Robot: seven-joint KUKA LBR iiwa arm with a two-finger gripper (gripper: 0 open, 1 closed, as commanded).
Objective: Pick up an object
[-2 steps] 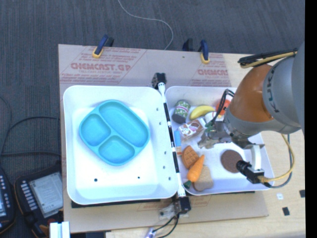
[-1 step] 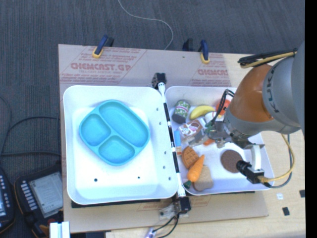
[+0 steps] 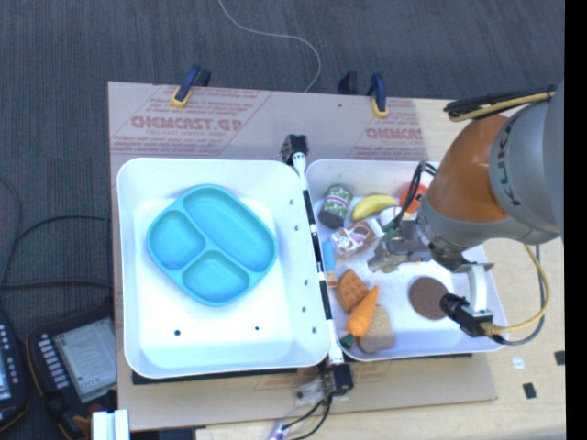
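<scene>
The right bin (image 3: 477,342) holds several toy foods: a yellow banana (image 3: 371,206), a green-and-grey round piece (image 3: 336,200), a wrapped sweet (image 3: 354,238), a ridged orange piece (image 3: 351,287), an orange carrot (image 3: 364,310), a tan bread slice (image 3: 377,331) and a brown cookie (image 3: 427,297). My gripper (image 3: 394,250) hangs low over the middle of this bin, just right of the wrapped sweet and below the banana. Nothing shows between its fingers.
The left bin (image 3: 138,337) holds a blue divided plate (image 3: 211,243). A black clamp bar (image 3: 312,246) runs between the bins. The orange-banded arm (image 3: 486,186) covers the right bin's upper right. Cables (image 3: 518,324) trail by the bin's right wall.
</scene>
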